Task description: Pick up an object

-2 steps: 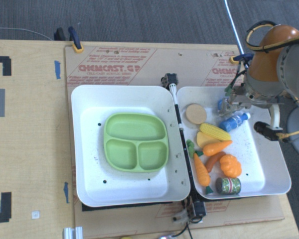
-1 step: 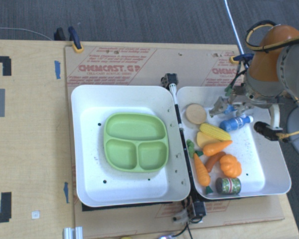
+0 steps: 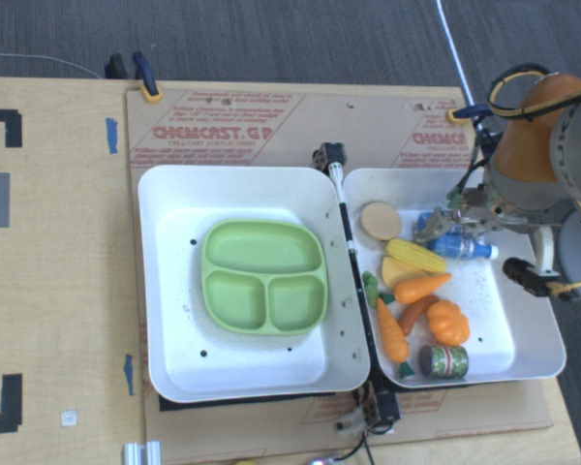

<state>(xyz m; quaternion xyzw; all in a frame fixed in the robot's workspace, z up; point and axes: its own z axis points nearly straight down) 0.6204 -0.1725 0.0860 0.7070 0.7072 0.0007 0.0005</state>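
Two bins: left bin (image 3: pixel 165 260) has a green divided plate (image 3: pixel 264 276); right bin (image 3: pixel 537 352) has all the toy food.
Pincer: pincer (image 3: pixel 443 223) sits low at the right bin's far side, over a blue-and-clear bottle-like item (image 3: pixel 462 248); can't tell its opening, metal and item blur together.
Targets: corn cob (image 3: pixel 415 256), carrots (image 3: pixel 421 287), orange pumpkin-like piece (image 3: pixel 447 323), small can (image 3: pixel 443 360), tan round disc (image 3: pixel 380 221), all packed close.
Risk: clutter. Judging by the crowding, closing likely catches an edge or nudges a neighbour; round pieces could roll out of the grip.
Risk 2: bin wall is near, little room to approach.
Text: cardboard sheet (image 3: pixel 223 124) under the bins on the desk reads "CHEMCAST", red print; the rest is too small to read.
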